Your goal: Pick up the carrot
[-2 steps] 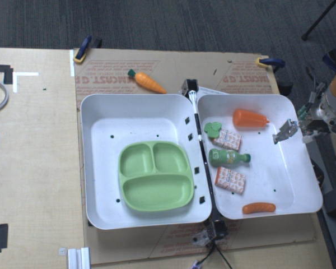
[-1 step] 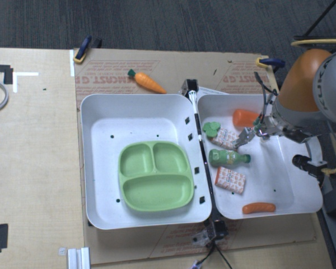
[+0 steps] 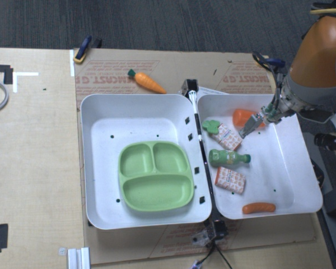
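The carrot [image 3: 147,81], orange with a green top, lies on the cardboard behind the left bin's [image 3: 95,150] back rim, outside both bins. My gripper [image 3: 251,126] hangs low in the right bin [image 3: 291,172], far to the right of the carrot. It is right next to a flat orange piece [image 3: 242,116] near that bin's back wall. Nothing is visibly held in it.
The left bin holds a green divided plate [image 3: 155,175]. In the right bin lie a green bottle [image 3: 228,158], two printed packets [image 3: 229,137] [image 3: 231,180], a small green item [image 3: 211,126] and an orange sausage [image 3: 259,208]. A blue clip [image 3: 82,49] lies at the cardboard's back left.
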Robot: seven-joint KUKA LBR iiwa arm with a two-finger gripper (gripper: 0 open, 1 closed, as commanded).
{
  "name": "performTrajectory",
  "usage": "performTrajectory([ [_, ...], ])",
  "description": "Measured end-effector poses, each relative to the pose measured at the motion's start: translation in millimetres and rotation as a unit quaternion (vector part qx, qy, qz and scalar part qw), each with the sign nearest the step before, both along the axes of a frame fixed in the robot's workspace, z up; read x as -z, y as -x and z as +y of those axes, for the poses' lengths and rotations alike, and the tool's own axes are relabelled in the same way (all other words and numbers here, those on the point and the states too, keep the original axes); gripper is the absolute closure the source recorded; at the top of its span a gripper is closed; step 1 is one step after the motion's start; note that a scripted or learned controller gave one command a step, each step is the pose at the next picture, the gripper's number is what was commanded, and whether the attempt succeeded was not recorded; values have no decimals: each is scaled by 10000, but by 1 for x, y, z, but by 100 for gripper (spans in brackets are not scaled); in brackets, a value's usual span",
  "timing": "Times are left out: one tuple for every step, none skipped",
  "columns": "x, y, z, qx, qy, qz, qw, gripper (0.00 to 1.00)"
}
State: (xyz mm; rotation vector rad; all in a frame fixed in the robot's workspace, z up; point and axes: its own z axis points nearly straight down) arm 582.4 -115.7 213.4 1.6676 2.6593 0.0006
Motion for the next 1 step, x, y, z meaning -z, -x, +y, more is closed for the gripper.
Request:
performTrajectory([
  [21,35,87,-873,-3,14,9962,0],
])
